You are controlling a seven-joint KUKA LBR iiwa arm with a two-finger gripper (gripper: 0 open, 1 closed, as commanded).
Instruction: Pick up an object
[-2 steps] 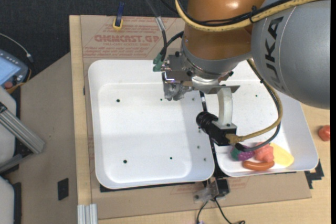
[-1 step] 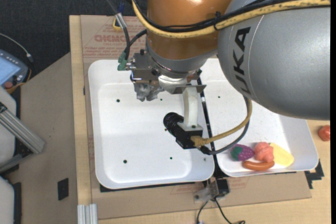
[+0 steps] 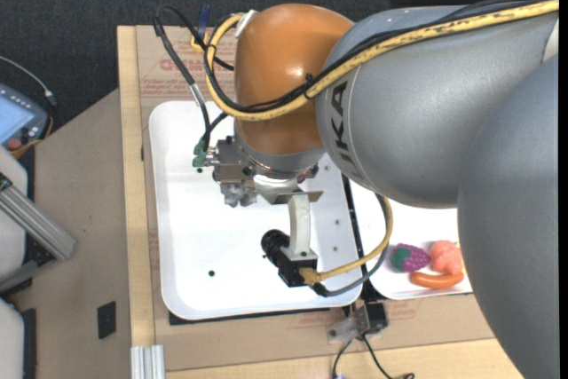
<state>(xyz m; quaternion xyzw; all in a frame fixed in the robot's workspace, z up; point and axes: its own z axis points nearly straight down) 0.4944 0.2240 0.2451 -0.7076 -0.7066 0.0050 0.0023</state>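
Note:
My gripper [image 3: 236,193] hangs under the orange wrist band, low over the upper middle of the left white bin [image 3: 182,226]. The wrist hides most of it from above, and I see nothing held under it. In the right bin [image 3: 383,287], only a sliver of which shows past the arm, lie a purple grape-like toy [image 3: 410,257], a pink-orange toy [image 3: 447,254] and an orange-red curved piece [image 3: 437,280].
The big grey arm covers the right half of the view and most of the right bin. The bins rest on a brown board [image 3: 133,146]. A tiny dark speck [image 3: 211,272] marks the left bin's floor near its front.

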